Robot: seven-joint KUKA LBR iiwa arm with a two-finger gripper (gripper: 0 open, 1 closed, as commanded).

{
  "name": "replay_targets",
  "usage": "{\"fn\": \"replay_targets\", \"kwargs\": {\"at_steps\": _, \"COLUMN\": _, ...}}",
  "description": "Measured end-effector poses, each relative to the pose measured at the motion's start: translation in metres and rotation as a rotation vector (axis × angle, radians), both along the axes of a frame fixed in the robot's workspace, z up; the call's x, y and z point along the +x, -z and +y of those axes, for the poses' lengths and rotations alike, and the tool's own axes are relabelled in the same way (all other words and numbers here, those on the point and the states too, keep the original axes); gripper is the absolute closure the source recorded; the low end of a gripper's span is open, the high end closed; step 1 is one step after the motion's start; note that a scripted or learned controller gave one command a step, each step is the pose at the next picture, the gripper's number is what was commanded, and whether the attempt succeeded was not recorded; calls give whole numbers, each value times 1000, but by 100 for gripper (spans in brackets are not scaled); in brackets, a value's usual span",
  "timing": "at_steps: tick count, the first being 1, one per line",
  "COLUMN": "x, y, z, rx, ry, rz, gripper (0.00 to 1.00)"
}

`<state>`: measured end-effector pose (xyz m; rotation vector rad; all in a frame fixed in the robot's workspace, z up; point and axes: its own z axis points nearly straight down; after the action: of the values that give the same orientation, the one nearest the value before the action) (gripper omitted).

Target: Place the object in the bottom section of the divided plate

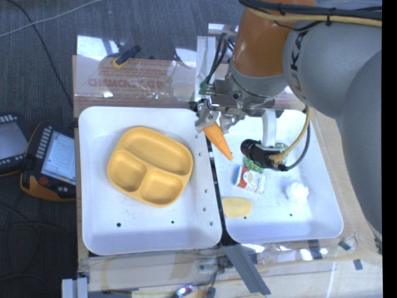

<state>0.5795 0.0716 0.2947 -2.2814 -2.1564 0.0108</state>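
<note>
the carrot [218, 140], an orange toy cone, hangs point-down over the seam between the two bins, its thick top pinched in the tool [211, 118], which is closed on it. it looks light, stiff and smooth, likely plastic, so the broad end seems the safest place to hold; the taper could slip. the yellow divided plate [150, 164] sits in the left bin [93, 228], well apart. in the right bin [322, 222] lie a small carton [249, 179] with a red label i can't read, a pale yellow piece [236, 207] and a white lump [297, 192].
</note>
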Motion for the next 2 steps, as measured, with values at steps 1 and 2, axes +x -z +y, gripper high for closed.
{"fn": "replay_targets", "kwargs": {"at_steps": 1, "x": -43, "y": 164, "z": 54, "rx": 1, "ry": -33, "rz": 3, "gripper": 100}}
{"fn": "replay_targets", "kwargs": {"at_steps": 2, "x": -45, "y": 159, "z": 52, "rx": -1, "ry": -31, "rz": 13, "gripper": 100}}
